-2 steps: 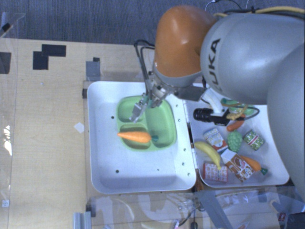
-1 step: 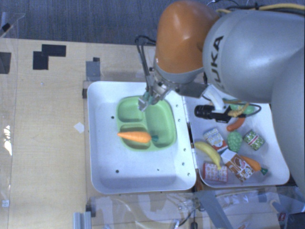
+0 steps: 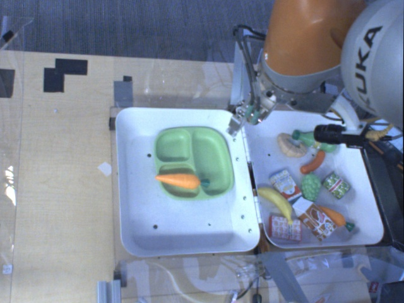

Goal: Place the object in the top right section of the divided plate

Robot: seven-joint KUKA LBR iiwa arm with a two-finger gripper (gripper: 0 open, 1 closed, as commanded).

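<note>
A green divided plate [image 3: 211,145] sits in the left white bin [image 3: 142,226]. An orange toy carrot [image 3: 178,181] with a green tip lies across the plate's front section, pointing left. My gripper [image 3: 243,119] hangs over the wall between the two bins, just beyond the plate's far right corner. It is open, with nothing between its fingers. The carrot is well apart from it, toward the front left.
The right bin [image 3: 372,229] holds several toy foods: a banana [image 3: 278,201], a red sausage [image 3: 312,161], a green broccoli [image 3: 310,187], small cartons [image 3: 286,227], a second carrot [image 3: 333,216] and a bread piece [image 3: 291,145]. The arm's bulk overhangs that bin's far side.
</note>
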